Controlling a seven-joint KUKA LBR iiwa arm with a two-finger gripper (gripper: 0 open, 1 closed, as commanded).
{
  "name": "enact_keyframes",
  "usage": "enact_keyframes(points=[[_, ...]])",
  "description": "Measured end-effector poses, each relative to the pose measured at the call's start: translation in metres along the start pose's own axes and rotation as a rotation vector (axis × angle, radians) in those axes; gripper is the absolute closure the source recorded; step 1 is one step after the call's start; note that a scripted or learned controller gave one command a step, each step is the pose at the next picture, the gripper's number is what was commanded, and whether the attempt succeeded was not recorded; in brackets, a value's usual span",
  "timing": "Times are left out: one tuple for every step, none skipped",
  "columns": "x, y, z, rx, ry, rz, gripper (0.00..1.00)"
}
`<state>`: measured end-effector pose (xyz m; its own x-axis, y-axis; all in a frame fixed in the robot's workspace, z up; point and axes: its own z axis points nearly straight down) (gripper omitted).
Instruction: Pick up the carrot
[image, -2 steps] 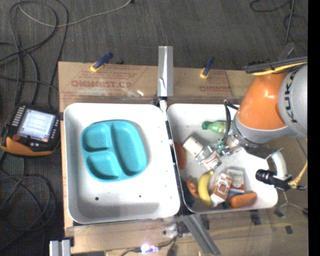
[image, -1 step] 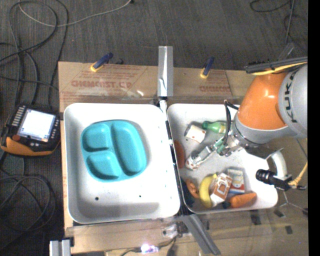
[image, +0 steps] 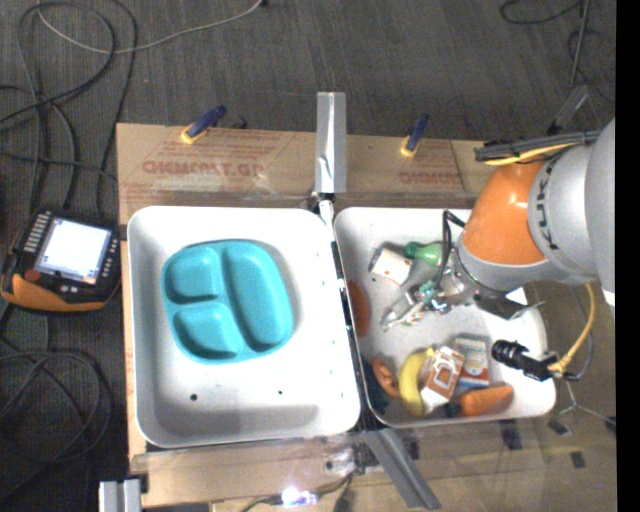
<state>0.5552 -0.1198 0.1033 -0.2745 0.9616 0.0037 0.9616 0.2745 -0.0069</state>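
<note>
Over the right bin (image: 545, 330), the arm's gripper (image: 405, 308) slants down leftward, its fingers spread and gripping nothing, while the carrot (image: 487, 399) lies near the bin's front edge.

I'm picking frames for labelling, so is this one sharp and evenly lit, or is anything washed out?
Camera view: soft throughout, fine detail smeared; the white bins glare near blown-out; the pendant screen is overexposed; the carrot reads clearly as orange; the claw blurs into clutter.
</note>
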Motion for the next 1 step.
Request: enact_keyframes(points=[[-0.0166, -0.0167, -0.0514, -0.002, -0.001, 0.001, 0.0]])
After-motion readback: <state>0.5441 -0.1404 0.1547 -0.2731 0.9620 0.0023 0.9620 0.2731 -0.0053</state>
